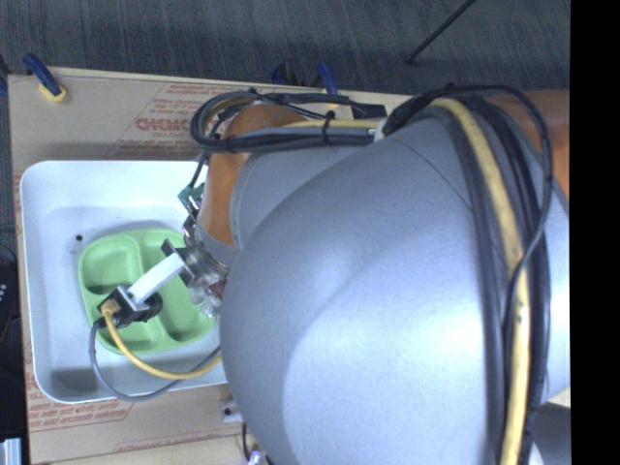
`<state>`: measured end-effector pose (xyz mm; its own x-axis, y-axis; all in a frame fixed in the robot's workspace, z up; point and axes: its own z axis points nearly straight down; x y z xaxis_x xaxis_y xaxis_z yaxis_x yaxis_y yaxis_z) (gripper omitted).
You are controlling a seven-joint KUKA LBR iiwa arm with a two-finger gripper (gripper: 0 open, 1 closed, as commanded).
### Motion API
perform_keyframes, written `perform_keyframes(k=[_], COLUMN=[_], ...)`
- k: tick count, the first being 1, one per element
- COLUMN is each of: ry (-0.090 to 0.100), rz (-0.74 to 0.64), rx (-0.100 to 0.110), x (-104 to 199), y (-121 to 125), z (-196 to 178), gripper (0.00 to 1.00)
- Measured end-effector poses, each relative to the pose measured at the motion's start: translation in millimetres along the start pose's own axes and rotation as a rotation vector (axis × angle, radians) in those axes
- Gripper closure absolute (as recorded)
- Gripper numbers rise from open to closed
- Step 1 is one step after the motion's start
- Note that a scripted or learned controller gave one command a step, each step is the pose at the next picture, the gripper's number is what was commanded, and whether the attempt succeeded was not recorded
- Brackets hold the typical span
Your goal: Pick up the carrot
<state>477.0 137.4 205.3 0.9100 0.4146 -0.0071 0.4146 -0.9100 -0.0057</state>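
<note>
The gripper [205,281] hangs at the green divided plate's [121,260] three o'clock edge. Whether it is open or closed I cannot tell, and the carrot is probably still ungrasped.

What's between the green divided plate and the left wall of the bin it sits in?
Bare white bin floor, per the camera view. Nothing lies between the green plate and the bin's left wall.

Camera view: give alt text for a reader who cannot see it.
A large grey robot arm covers most of the picture, reaching from the right down into a white bin on a brown bench. Below its orange-banded wrist, a green compartmented tray lies in the bin.
</note>
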Motion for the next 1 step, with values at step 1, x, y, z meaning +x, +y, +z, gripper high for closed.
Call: perform_keyframes(k=[1], ry=[0.003], rz=[-0.24], rx=[-0.002], x=[65.0], y=[65.4], z=[-76.6], gripper=[1.0])
